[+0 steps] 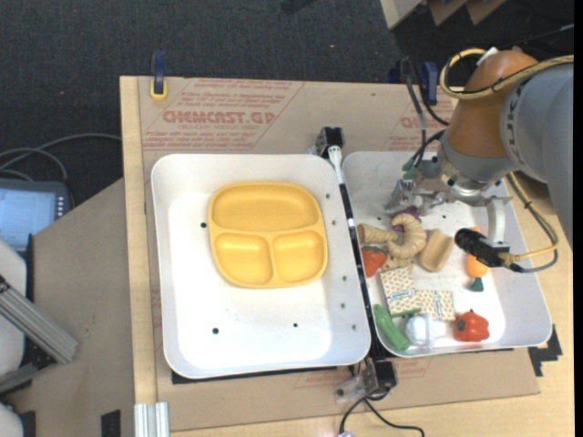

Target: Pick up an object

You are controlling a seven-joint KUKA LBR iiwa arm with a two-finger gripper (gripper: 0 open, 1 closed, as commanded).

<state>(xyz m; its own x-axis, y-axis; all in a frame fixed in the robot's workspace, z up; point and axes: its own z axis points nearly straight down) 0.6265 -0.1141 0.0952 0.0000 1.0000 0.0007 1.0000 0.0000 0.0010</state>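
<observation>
You had a plain yellow plate in a white bin; a red tomato, a green pod, and an orange-banded grey arm.

Toys crowded the right bin, leaving narrow gaps; a yellow tray filled the left bin's upper middle.

Bright, even overhead light washes out both white bins (soft shadows only); the frame's edges look slightly blurred.
</observation>
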